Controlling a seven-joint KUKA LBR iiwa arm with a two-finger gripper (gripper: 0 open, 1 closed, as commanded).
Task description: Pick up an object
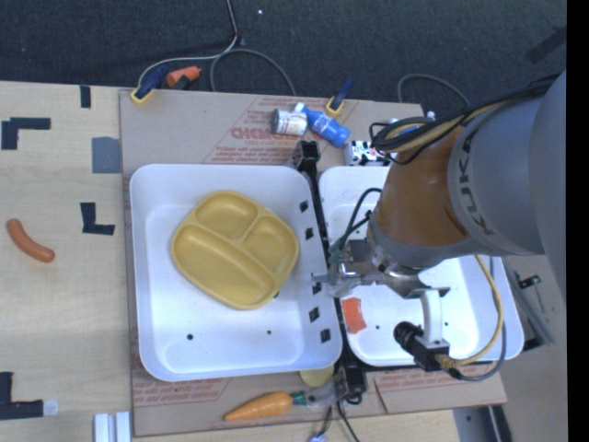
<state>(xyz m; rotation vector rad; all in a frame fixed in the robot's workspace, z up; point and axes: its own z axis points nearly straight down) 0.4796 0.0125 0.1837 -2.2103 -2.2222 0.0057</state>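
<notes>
A small red-orange block (353, 316) lies at the near left of the right bin (479, 339). My gripper (346, 277) hangs under the grey and orange wrist, low over that bin's left side, just above the block in the picture. The wrist's bulk covers most of the gripper. A yellow divided plate (236, 248) lies in the left bin (156, 339), a little left of the gripper across the shared wall.
A toy carrot (260, 405) lies on the cardboard in front of the bins. Behind them lie a white and blue bottle (311, 122) and clamps (166, 79). A toy sausage (30, 240) rests on the bench far left. Cables loop around the wrist.
</notes>
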